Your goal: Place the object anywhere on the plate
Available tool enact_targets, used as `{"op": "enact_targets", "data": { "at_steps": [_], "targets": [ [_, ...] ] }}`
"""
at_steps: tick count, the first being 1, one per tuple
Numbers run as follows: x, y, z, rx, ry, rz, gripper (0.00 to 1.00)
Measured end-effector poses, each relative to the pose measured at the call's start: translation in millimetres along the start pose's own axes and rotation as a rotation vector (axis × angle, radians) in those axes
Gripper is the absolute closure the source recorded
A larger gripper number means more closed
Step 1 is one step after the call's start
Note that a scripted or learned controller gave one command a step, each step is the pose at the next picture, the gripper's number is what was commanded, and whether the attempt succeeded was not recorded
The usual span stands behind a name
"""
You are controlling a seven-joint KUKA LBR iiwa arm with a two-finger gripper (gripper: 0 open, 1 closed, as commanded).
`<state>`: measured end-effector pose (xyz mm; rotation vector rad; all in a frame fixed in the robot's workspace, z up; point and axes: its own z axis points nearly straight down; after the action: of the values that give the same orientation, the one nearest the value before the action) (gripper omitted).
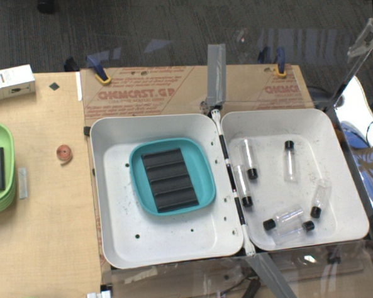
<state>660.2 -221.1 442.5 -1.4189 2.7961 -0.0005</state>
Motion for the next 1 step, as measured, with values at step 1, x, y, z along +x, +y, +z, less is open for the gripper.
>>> {"op": "enact_targets", "data": {
  "at_steps": [1],
  "targets": [
    [-0.1, 0.1, 0.3, -0.001, -0.001, -0.31, 0.0]
  ]
}}
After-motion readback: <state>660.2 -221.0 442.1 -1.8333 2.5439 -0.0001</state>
